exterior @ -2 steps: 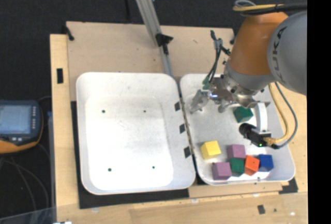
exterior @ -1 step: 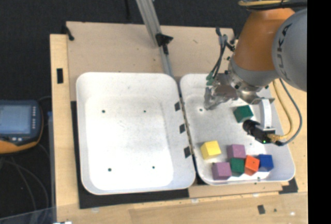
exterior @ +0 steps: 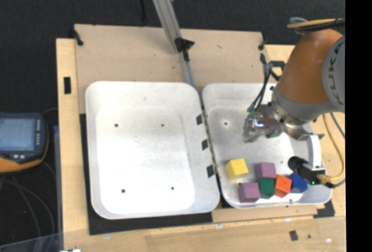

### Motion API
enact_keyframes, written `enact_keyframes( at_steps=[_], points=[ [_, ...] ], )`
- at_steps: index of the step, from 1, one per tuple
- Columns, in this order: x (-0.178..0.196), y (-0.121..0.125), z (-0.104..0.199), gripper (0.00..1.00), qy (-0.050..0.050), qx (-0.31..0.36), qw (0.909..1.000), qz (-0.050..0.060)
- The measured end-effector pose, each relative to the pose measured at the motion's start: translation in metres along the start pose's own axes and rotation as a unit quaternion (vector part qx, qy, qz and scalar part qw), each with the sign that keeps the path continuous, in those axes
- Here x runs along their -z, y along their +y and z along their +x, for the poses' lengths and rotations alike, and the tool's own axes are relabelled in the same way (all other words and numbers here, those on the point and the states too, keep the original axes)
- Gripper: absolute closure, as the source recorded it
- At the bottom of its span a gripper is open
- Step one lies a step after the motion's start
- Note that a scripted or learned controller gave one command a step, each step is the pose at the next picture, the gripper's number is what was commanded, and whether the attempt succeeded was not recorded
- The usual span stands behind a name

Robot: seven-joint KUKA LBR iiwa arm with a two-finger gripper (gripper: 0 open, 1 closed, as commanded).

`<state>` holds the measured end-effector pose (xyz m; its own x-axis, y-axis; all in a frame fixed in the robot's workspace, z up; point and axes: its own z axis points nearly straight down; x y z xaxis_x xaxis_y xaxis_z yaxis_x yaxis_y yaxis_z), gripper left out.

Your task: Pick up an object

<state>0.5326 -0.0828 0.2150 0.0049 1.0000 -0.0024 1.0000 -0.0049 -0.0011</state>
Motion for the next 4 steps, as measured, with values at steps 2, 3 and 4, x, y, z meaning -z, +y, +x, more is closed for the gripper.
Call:
enact_keyframes(
  at_steps=[2, 3, 4],
  points=[
    [-0.014, -0.048, 0.023, 1.00, 0.002, 0.005, 1.0000, -0.004],
    [-0.085, -0.037, -0.007, 1.00, -0.004, 0.003, 0.9998, -0.020],
    [-0.091, -0.041, -0.005, 0.00, -0.001, 0.002, 0.9999, -0.011]
  ],
)
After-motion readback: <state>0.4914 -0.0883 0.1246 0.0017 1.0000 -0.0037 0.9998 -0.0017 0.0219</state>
